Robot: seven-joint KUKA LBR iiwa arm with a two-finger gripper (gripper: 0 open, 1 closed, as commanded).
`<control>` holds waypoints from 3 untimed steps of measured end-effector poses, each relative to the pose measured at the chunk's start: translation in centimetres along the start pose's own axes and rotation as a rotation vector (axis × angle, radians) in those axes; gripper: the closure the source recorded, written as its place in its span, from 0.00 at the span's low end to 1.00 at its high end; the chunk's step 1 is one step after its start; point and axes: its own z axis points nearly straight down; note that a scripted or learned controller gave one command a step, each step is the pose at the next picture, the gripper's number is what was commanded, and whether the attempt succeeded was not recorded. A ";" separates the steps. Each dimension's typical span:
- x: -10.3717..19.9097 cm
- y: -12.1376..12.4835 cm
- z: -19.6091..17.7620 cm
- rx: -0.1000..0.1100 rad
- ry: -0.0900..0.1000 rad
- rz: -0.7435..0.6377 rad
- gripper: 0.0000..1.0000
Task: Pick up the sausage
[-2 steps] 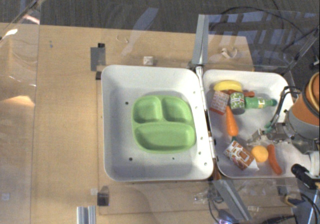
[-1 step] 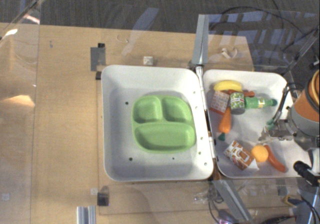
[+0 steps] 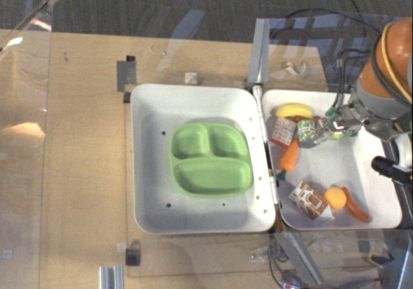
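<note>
Trouble looms in the crowded right-hand white plastic bin (image 3: 381,171). The orange-red toy sausage (image 3: 355,206) lies at its near edge, touching a round orange fruit (image 3: 335,198), so a slightly off grasp could take the fruit or nudge the sausage away. The gripper (image 3: 326,128) hovers well apart, up by the green-labelled can (image 3: 306,129) — I cannot tell whether its fingers are open or closed.

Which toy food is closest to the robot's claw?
The small green can, right beside the gripper in the right bin. The banana, carrot, orange and sausage all lie farther away.
</note>
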 end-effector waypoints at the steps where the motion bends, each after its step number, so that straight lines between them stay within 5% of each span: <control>1: 0.0 0.0 0.0 0.001 0.000 0.000 0.00; 2: -1.2 5.9 9.9 -0.016 -0.006 -0.056 0.00; 3: 0.6 6.1 10.8 -0.016 -0.020 0.020 0.00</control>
